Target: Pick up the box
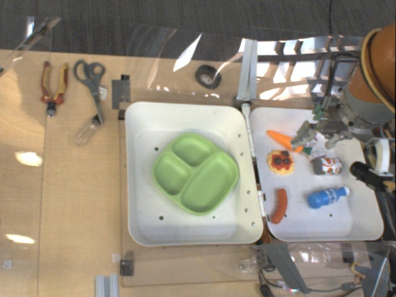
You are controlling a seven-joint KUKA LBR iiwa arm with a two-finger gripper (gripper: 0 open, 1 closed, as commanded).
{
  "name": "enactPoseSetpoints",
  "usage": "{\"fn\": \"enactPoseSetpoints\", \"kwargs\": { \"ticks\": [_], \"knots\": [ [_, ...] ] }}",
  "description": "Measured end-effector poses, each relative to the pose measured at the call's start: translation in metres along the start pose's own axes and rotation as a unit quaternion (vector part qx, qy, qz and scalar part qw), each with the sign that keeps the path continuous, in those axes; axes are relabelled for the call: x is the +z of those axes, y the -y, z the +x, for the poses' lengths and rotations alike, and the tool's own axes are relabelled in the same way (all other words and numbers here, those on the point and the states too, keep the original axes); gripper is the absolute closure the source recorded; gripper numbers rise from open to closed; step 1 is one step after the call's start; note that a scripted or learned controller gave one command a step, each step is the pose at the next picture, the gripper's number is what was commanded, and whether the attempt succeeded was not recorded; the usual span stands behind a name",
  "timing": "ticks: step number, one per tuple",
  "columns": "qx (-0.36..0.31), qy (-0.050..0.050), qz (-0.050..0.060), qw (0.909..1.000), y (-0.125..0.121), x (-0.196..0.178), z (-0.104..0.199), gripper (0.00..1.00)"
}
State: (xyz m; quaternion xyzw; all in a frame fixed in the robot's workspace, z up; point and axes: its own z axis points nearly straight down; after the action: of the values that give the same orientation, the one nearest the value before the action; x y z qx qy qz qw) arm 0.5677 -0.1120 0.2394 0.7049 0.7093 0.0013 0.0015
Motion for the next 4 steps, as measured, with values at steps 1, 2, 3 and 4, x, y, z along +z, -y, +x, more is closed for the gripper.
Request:
{"fn": "enactPoseSetpoints", "kwargs": {
  "ticks": [1, 2, 3, 4],
  "knots": [
    [0.006, 0.001, 0.000, 1.0000, -0.015, 0.010, -0.078, 0.00],
    [0.070, 0.000, 0.000, 0.9975, -0.062, 0.049, -0.092, 0.00],
    [0.081, 0.001, -0.001, 0.9967, -0.086, 0.153, -0.083, 0.00],
    [0.077, 0.002, -0.003, 0.9970, -0.088, 0.141, -0.082, 1.00]
  ]
}}
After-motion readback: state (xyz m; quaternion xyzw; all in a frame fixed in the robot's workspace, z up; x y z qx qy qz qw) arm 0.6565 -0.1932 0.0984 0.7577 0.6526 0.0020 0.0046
